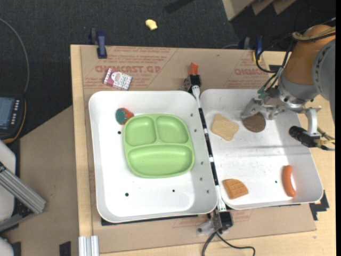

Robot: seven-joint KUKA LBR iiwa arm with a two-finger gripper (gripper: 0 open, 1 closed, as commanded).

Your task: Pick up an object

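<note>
One flat brown disc (254, 123) sits under our gripper (259, 110), grip state indeterminable; a tan bread slice (224, 127) lies beside it.

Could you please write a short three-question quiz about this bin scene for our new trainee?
1. True or false: the green divided plate lies in the left bin.
2. Which item lies closest to the gripper? A) orange sausage B) brown round patty C) waffle piece
3. Fill in: the small red and green item touches the plate's upper ____ corner.

Key: 1 true; 2 B; 3 left.
</note>
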